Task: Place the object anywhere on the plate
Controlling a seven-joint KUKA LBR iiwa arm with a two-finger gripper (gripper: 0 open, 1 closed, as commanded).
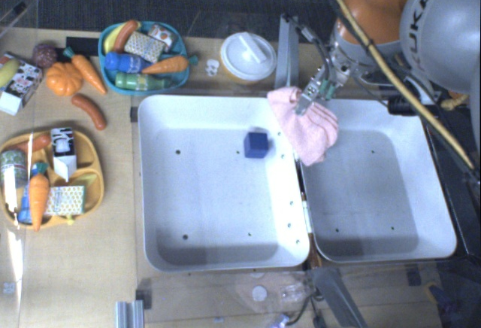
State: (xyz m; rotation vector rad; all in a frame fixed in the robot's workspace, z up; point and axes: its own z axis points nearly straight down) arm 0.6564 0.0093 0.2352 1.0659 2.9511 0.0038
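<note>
A small blue cube (256, 144) sits in the left white plastic bin (188, 236); a pink cloth (310, 131) hangs over the divide beside the right white plastic bin (391, 229).

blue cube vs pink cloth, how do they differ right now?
The small blue cube is rigid and boxy; the crumpled pink cloth is soft, larger and shapeless. The cube rests flat on the floor of the left white bin; the cloth hangs from the gripper, pinched between its fingers, draping over the seam between the left bin and the right white bin. The cube stands apart from the arm.
</note>
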